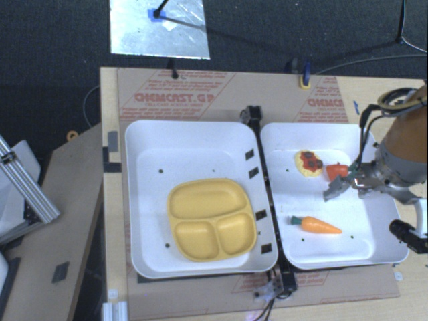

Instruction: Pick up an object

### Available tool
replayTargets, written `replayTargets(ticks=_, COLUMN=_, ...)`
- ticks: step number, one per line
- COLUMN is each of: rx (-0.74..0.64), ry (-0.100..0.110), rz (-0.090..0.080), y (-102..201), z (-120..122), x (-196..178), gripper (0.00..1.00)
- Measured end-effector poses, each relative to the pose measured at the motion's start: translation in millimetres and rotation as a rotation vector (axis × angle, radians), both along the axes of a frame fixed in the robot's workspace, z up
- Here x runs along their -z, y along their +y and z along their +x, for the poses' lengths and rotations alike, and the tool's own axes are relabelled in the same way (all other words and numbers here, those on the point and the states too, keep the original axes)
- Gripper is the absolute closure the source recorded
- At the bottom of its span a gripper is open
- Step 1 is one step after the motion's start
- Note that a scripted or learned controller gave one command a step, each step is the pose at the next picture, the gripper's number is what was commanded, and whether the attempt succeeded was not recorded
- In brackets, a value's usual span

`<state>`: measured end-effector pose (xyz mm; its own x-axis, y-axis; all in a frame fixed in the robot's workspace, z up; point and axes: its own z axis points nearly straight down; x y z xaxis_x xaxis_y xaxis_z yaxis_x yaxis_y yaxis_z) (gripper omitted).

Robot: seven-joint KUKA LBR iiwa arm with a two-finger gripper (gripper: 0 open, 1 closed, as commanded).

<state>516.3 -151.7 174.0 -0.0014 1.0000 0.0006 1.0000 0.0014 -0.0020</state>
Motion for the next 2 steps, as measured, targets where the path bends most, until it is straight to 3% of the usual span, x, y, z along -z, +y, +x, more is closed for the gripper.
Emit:
replayTargets(ticks=1, rx=0.0, ry=0.001, rz=0.001, y=6.1, z=-1.5, x=60.5, gripper=0.0)
replayTargets(ticks=2, rx=0.001, ry=-0.002, rz=0.0, y=6.3, z=-0.9, x=90.5, gripper=0.0)
